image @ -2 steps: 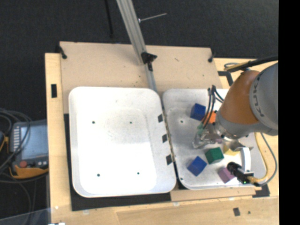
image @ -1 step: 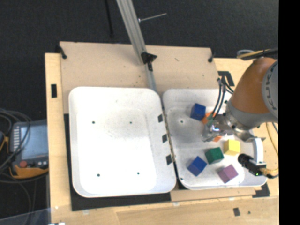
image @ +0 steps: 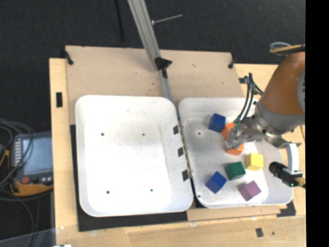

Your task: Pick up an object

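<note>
My gripper (image: 237,138) is down in the right bin (image: 198,138), directly over an orange block (image: 235,150). Orange shows on both sides of it, at its upper left and just below it, and the block's middle is hidden by the gripper body. A blue block (image: 217,122) lies just up and left of the gripper. A yellow block (image: 254,161) and a green block (image: 235,170) sit just below it. Further toward the front edge are a second blue block (image: 216,181) and a purple block (image: 250,190).
The left bin (image: 128,153) lies beside the right one, with a divider edge between them. A slanted metal pole (image: 146,30) rises behind the bins. A pendant with cables (image: 28,161) sits off the bench at the left.
</note>
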`<action>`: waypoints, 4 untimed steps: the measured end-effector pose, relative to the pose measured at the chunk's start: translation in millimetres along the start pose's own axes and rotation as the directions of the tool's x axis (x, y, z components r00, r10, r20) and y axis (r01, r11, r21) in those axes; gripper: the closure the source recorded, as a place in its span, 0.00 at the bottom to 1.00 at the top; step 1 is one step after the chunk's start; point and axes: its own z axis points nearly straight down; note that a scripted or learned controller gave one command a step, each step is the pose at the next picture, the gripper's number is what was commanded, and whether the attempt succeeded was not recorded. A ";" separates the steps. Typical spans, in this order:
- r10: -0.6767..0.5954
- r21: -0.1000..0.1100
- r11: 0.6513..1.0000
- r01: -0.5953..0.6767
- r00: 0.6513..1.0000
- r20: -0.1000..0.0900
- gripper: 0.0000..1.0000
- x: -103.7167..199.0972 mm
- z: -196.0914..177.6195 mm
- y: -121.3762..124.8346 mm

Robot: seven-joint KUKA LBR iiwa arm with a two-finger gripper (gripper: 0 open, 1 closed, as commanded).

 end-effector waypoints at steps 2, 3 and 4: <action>-0.004 0.006 1.000 0.004 1.000 -0.002 1.00 58.0 -44.0 3.0; -0.004 0.006 1.000 0.004 1.000 -0.002 1.00 104.8 -30.9 21.5; -0.003 0.005 1.000 0.003 1.000 -0.001 1.00 145.0 -26.1 41.9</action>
